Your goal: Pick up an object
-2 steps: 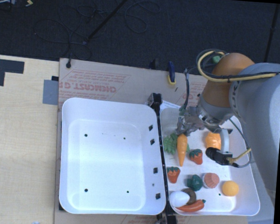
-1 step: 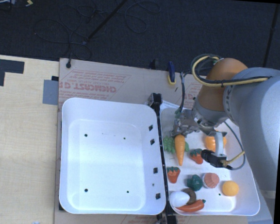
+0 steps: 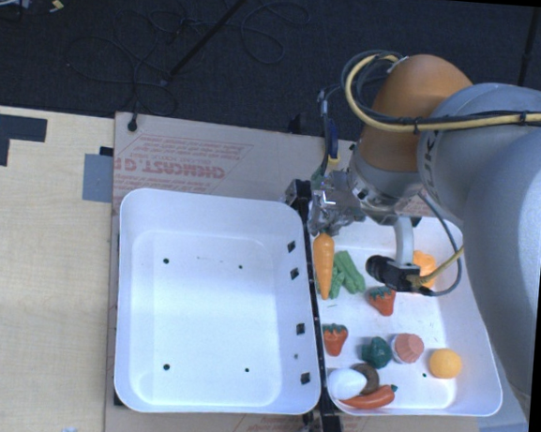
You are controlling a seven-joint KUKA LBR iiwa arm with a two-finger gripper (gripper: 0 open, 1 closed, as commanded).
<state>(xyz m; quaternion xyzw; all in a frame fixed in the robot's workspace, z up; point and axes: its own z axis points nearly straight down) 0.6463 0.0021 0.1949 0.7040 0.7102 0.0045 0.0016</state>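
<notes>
Arm [image 3: 504, 184], grey and closest to the lens, ends in the gripper [image 3: 325, 209], which is poised at the far tip of the carrot [image 3: 323, 265]. Whether the gripper touches the carrot, and whether it stands open or closed, cannot be told from this angle; nothing is seen held.

The carrot lies lengthwise against the wall of the right bin [image 3: 467, 392], on the side that meets the left bin [image 3: 207, 299]. Just beside the carrot, away from that wall, lies a green pod [image 3: 347, 274]. Past the pod is a red piece [image 3: 382, 302]. Nearer the viewer than the carrot are a small red-orange piece [image 3: 335, 338], then an egg [image 3: 347, 384] and a chili [image 3: 377, 397] at the near rim.

Step in hand, as judged: the approach, with the carrot the likely target and no lift begun.

Next move calls for a descent onto the carrot's far end, closing across its width. The wall on one side and the pod on the other leave little room, so a skewed descent could land on either.
</notes>
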